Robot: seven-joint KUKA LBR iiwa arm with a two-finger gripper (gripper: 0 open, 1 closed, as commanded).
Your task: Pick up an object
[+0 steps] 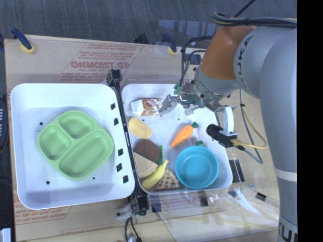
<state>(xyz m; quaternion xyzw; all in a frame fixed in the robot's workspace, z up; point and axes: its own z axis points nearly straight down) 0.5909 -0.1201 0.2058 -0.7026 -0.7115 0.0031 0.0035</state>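
My gripper hangs over the back of the right bin, just right of a white snack packet with brown print, and its tip meets the packet's right end. Whether it grips the packet cannot be made out. An orange carrot lies below the gripper. A pale yellow oval piece lies near the bin's left wall. A blue bowl sits at the front right. A brown round piece, a banana and a waffle-like piece crowd the front left.
The left bin holds a green divided plate. A black divider with clips runs between the bins. The arm's grey body and cables cover the right bin's right side.
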